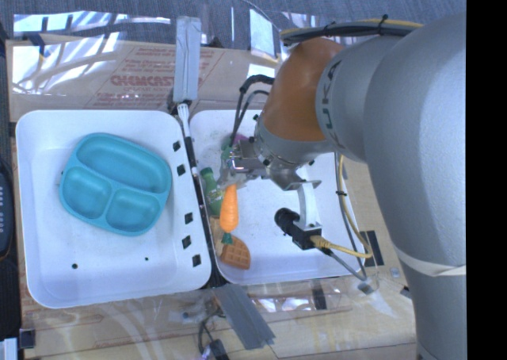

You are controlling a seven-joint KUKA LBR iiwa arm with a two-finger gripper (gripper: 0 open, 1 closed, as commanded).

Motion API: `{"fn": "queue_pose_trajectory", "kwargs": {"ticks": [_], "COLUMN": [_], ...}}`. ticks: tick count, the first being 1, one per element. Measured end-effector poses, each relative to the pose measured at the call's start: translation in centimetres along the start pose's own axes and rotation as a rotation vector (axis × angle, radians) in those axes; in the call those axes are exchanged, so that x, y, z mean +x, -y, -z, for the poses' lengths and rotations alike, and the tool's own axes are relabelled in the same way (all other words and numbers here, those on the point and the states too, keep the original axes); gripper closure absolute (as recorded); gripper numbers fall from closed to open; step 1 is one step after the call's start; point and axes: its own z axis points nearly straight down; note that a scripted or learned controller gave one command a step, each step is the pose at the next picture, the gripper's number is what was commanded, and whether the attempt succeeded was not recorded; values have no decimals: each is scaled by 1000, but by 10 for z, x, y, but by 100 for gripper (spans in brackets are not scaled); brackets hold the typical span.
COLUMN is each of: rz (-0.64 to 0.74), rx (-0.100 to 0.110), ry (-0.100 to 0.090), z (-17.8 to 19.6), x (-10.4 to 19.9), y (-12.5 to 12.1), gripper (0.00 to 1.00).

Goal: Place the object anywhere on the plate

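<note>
Blue plate (116, 182) in left bin (47, 271), hand (231, 166) above carrot (229, 206) (finger state unclear)

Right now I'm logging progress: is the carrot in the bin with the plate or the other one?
The other one. The carrot lies in the right bin; the blue plate sits in the left bin.

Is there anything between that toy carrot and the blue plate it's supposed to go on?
Yes. The carrot lies in the right bin, the plate in the left bin. The two bin walls meeting at the divide stand between them, so the carrot must be lifted over.
</note>
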Motion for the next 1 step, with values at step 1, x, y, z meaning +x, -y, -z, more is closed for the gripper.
{"fn": "queue_pose_trajectory", "kwargs": {"ticks": [1], "rz": [8], "rx": [1], "ry": [0], "z": [-1], "x": [84], "y": [-22], "gripper": [100]}}
